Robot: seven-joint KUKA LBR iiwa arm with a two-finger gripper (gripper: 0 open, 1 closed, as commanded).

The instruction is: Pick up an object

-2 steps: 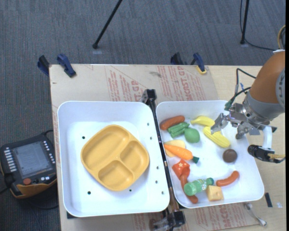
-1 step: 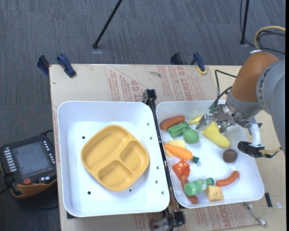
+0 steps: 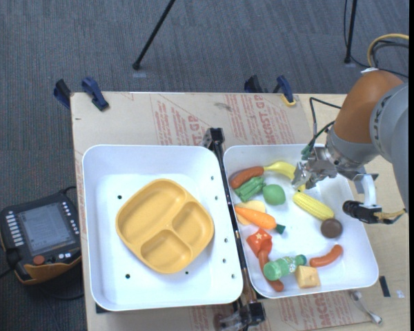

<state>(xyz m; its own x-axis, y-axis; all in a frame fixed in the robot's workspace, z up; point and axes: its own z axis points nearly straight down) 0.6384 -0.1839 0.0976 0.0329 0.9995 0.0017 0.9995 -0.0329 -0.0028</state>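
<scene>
The right bin [image 3: 370,259] holds several toy foods: a banana [image 3: 281,168], a corn cob [image 3: 313,205], a green ball [image 3: 274,194], a carrot [image 3: 256,218], a brown ball [image 3: 331,227], a red pepper [image 3: 259,241], a green bottle [image 3: 284,266], a cheese cube [image 3: 306,276] and two sausages [image 3: 245,176] [image 3: 326,256]. My gripper [image 3: 305,178] hangs low over the bin's upper middle, right beside the banana's right end and just above the corn cob. I see nothing held in it.
The left bin [image 3: 91,185] carries a yellow divided plate [image 3: 165,224]. A teach pendant [image 3: 38,234] lies off the bench to the left. Blue clamps [image 3: 94,92] grip the bench's far edge. A cable and fitting [image 3: 362,211] hang by the right bin's right rim.
</scene>
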